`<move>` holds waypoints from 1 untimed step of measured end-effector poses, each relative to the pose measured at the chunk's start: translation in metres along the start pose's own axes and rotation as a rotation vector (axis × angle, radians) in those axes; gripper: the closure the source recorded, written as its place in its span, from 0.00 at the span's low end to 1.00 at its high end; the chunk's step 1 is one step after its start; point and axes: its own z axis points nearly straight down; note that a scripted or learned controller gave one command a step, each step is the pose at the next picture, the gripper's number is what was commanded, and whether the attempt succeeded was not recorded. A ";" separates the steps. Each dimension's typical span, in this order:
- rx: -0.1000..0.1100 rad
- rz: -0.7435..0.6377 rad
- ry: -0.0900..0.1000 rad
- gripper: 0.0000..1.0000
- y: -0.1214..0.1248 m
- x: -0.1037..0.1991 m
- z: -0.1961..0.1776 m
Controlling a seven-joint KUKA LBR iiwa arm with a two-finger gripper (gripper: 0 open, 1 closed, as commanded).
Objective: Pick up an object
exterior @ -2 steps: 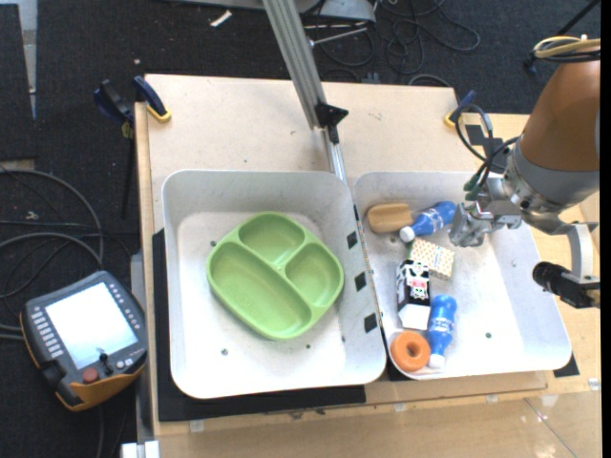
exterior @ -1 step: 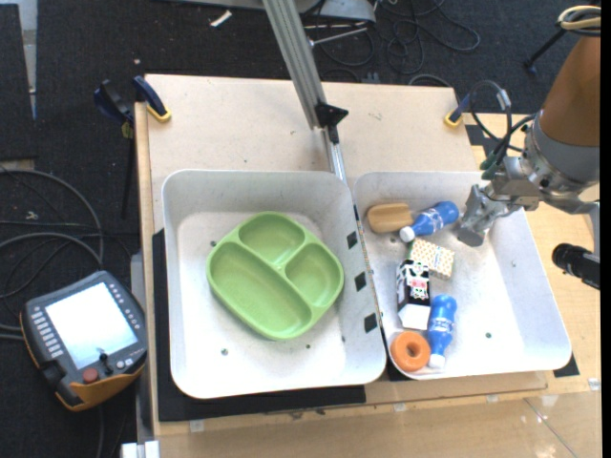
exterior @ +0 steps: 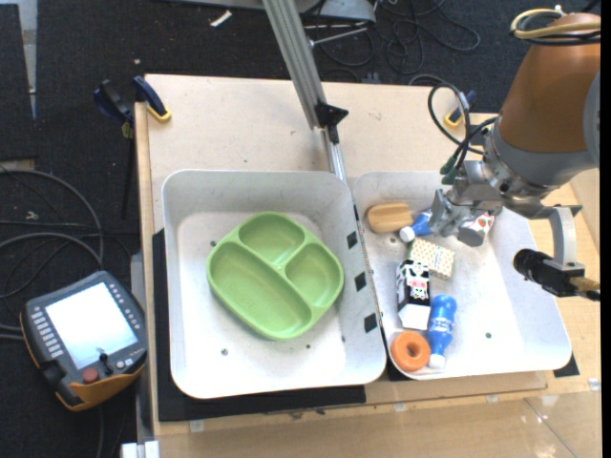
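My gripper hangs low over the back of the right bin, at the end of the grey arm with the orange band. Just left of it lie a tan bread roll and a small blue and white piece. A red and white object peeks out at its right side. In front of the gripper sit a checkered cracker, a black and white cow-patterned carton, a blue bottle and an orange doughnut. Nothing is visibly held.
The left bin holds a green divided plate. A slanted metal pole rises from the seam between the bins. A black bracket juts over the right bin's right side. A teach pendant lies left of the bench.
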 end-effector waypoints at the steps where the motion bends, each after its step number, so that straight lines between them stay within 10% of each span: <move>1: 0.002 0.000 0.000 1.00 -0.008 0.041 0.015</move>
